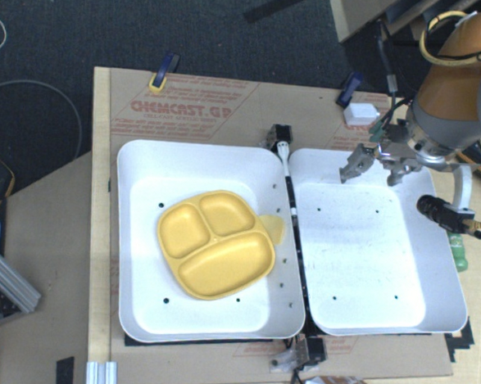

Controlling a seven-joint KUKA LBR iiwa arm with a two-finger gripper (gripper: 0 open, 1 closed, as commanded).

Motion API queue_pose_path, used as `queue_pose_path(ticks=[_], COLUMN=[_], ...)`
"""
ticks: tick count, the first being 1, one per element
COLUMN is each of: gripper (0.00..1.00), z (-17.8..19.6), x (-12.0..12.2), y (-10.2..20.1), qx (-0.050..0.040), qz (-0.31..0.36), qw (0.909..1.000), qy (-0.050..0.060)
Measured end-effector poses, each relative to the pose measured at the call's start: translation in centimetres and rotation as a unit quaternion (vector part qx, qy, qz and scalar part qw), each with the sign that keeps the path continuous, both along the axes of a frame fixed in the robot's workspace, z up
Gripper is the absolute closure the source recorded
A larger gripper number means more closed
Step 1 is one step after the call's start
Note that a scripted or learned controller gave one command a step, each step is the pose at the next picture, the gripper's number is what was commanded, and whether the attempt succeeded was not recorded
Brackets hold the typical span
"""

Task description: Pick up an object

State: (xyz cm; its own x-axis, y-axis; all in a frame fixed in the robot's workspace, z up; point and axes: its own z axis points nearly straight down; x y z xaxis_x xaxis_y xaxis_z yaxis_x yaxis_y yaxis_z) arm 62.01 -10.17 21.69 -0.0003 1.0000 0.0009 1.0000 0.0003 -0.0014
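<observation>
Your tool (374, 167) hangs with fingers apart, gripping nothing, well right of the yellow plate (215, 243) in the left bin (134, 188). Watch out: that low, wide plate could slip any pinch.

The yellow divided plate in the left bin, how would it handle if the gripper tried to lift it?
The yellow divided plate looks like moulded plastic, so probably stiff and light. It lies flat and wide, leaving mainly the rim to pinch. Its glossy surface may slip; it seems unlikely to roll.
</observation>
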Motion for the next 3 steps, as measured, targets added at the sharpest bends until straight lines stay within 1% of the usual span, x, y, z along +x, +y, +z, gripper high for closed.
queue_pose_path(ticks=[1, 2, 3], gripper=[0.0, 0.0, 0.0], z=[7.6, 12.9, 18.6], x=[-3.9, -9.0, -13.4], y=[3.2, 6.0, 9.8], qx=[-0.0005, -0.0001, 0.0], qz=[0.001, 0.001, 0.002], qw=[1.0, 1.0, 1.0], qy=[-0.003, -0.003, -0.003])
